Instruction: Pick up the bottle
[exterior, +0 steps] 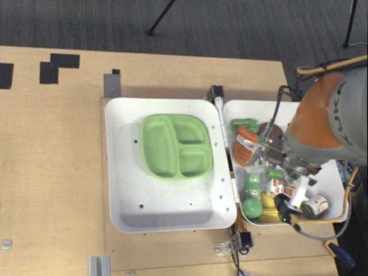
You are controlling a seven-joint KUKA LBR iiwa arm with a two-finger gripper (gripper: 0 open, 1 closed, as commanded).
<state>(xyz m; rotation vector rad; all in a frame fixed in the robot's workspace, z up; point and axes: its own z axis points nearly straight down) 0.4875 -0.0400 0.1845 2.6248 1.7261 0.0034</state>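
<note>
A green bottle (pixel 252 195) lies in the right bin (pixel 333 177), near its front left corner. Its rounded end points toward the front wall and its paler upper part points away. My gripper (pixel 263 157) hangs over the middle of that bin, just behind the bottle's far end and among the clutter. The grey wrist and orange band (pixel 313 117) rise behind it and hide part of the bin. Nothing can be seen held in the gripper.
The right bin also holds a green packet (pixel 244 123), a red-orange item (pixel 248 135), a yellow object (pixel 269 200), a red-and-white box (pixel 278 186) and a white cylinder (pixel 314 204). A green divided plate (pixel 175 145) lies in the left bin (pixel 123 200).
</note>
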